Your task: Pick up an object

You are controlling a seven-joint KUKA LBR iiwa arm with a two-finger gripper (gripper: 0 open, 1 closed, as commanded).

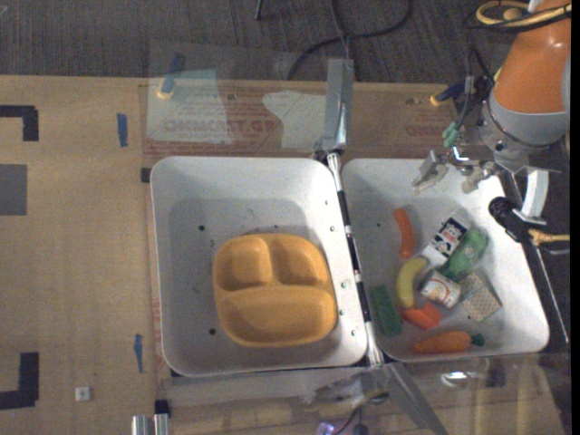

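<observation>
Nearest the camera, a carrot [445, 342] lies at the right bin's [535, 329] front wall among heaped toy food, the objects to pick. Above its far corner the hand [450, 170] hangs released, grasping nothing, apparently poised to descend.

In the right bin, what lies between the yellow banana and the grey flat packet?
In the camera view, a small round white container with an orange label lies between the yellow banana and the grey flat packet, touching or nearly touching both.
</observation>
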